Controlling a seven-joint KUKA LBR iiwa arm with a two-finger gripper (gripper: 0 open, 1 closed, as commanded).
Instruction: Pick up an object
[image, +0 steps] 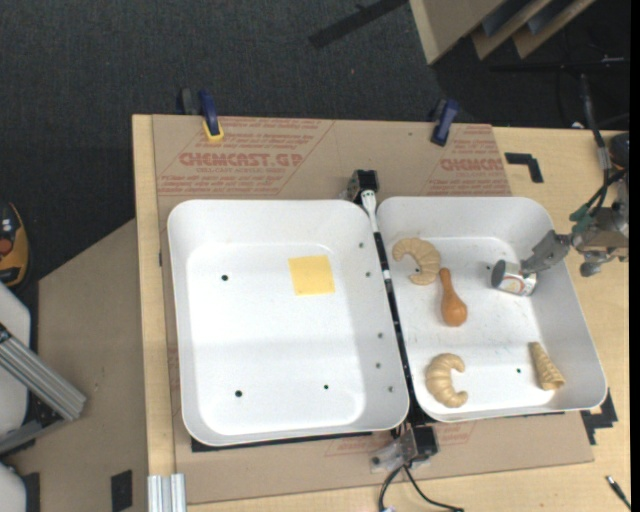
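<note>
The gripper (512, 279) is reaching into the right-hand shallow white plastic bin (575, 330) from three o'clock, hanging low over the upper right part of its floor; whether it is open or closed I cannot tell from this slant, and nothing is showing in its grasp. The nearest candidate is the slim orange-brown club-shaped piece with a rounded bulb at its lower end (451, 298), lying toward nine o'clock of the gripper, near but clearly apart. Its long axis is running roughly twelve to six (tilted only slightly), so it is lying crosswise to the line of approach. A tan curved croissant-shaped pastry (420, 258) is sitting just beyond it, toward ten o'clock. A second tan croissant (447, 380) and a ridged beige cone (546, 366) are lying toward seven and five o'clock, farther off.
</note>
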